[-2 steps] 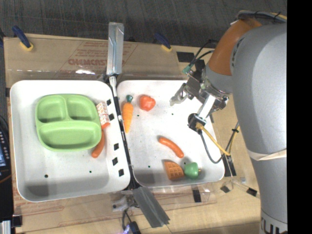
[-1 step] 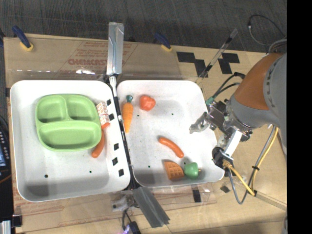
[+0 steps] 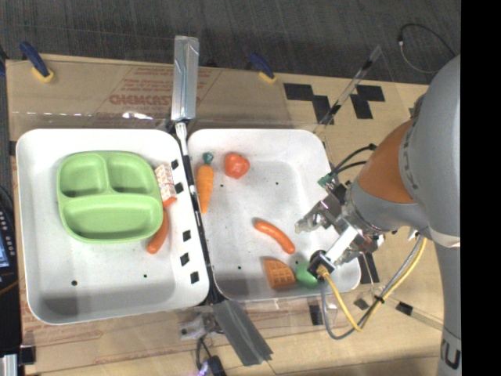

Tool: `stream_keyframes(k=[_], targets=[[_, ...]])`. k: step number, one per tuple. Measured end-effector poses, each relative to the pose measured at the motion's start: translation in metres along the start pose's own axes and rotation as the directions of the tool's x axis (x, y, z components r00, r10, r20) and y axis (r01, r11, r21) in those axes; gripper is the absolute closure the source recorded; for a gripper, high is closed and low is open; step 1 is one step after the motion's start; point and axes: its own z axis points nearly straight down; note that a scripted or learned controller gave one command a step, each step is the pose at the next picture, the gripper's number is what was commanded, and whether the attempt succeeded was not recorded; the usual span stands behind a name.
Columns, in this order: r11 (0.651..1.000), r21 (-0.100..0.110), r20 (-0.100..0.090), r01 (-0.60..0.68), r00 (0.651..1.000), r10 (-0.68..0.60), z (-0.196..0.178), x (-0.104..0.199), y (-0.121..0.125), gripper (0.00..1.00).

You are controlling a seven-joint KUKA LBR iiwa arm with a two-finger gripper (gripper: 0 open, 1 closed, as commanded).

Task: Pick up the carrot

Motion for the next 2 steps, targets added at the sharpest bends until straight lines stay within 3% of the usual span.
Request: stream_keyframes(k=[1, 2], targets=[[0.915, -0.001, -0.002, -0.403, 0.915, 0.403, 0.017, -0.009, 0.012, 0.00], [0.916, -0.002, -0.005, -0.402, 0.916, 0.402, -0.037, -0.008, 0.012, 0.00]])
